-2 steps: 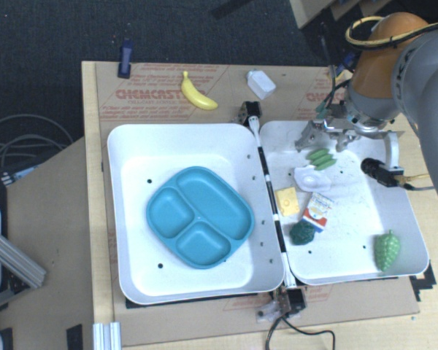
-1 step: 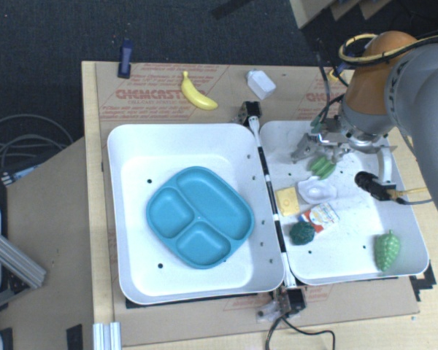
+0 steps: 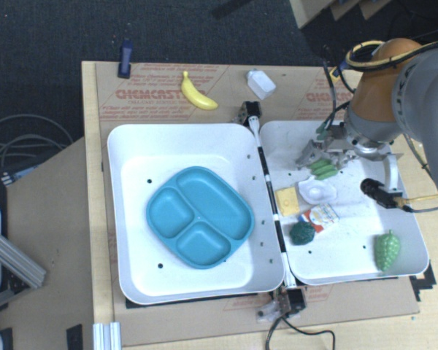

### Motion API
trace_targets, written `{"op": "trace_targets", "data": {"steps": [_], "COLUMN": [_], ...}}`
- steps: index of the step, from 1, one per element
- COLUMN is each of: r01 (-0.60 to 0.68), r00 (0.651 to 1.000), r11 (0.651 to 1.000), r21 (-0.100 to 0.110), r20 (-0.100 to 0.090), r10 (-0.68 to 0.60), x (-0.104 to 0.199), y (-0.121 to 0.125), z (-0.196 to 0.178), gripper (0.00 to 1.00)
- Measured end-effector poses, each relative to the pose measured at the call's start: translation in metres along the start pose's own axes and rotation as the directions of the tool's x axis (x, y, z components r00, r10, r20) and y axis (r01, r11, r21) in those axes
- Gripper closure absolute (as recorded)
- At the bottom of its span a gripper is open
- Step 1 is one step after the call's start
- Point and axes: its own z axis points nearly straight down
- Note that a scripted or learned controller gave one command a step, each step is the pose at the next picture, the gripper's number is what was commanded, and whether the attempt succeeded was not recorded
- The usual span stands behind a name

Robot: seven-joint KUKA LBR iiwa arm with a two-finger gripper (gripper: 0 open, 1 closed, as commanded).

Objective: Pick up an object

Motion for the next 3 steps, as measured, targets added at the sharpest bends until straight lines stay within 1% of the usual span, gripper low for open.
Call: {"op": "trace_targets", "data": {"steps": [1, 2, 3], "r01": [0.000, 0.001, 0.000], "r00": [1.000, 1.000, 1.000], "r11": [1.000, 1.000, 1.000], "r21": [-0.004, -0.001, -0.003], "r20": [0.002, -0.001, 0.000], "r10": [0.000, -0.001, 0.000], "x": [-0.036, 0.026, 0.025], "y": [0.027, -0.017, -0.017], "z": [0.000, 0.000, -0.010], "gripper": [0.00, 0.00, 1.00]}}
